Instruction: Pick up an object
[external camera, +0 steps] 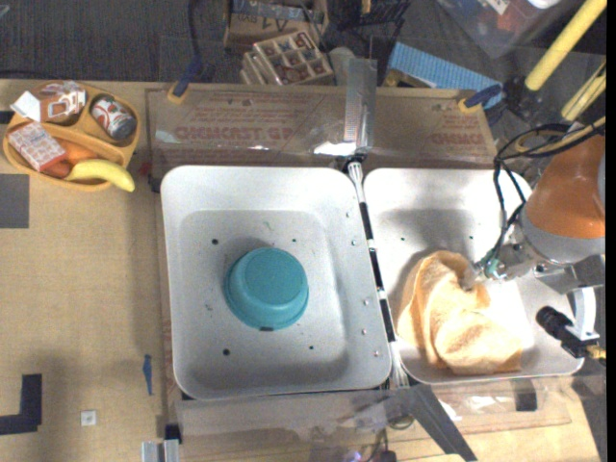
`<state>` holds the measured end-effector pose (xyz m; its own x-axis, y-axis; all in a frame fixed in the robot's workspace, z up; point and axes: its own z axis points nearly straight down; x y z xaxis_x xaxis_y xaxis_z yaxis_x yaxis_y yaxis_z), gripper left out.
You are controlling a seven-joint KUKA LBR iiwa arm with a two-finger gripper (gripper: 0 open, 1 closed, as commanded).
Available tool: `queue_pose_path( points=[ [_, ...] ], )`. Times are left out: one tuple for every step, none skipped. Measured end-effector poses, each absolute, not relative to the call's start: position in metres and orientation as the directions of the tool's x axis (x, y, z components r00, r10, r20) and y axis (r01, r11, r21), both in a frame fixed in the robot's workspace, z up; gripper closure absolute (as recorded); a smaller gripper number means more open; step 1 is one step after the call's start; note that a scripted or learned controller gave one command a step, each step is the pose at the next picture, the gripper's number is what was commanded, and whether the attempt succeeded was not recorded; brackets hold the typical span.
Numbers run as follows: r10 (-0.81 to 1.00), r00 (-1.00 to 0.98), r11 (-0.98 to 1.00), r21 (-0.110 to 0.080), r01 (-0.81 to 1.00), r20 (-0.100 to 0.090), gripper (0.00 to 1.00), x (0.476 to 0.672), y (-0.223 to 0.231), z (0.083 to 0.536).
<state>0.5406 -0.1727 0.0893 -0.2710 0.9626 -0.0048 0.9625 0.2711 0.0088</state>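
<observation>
A teal bowl (269, 287) lies upside down in the middle of the left bin (192, 200). A crumpled yellow-orange cloth (457, 316) lies in the front half of the right bin (423, 200). The arm comes in from the right, its orange band (570, 200) above the wrist. My gripper (478, 277) is low over the right bin, at the cloth's upper right edge and touching or nearly touching the fabric. Its tips are too small and dark to read.
A wooden dish with a banana (101, 172) and small packages sits on the bench at far left. A cardboard strip (327, 128) runs behind both bins. Black cables (510, 191) loop along the arm over the right bin's back right corner.
</observation>
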Motion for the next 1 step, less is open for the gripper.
queue_pose_path(
  points=[
    [0.995, -0.099, 0.099, 0.002, 0.995, -0.001, 1.0, 0.5757, -0.1109, 0.186]
  ],
)
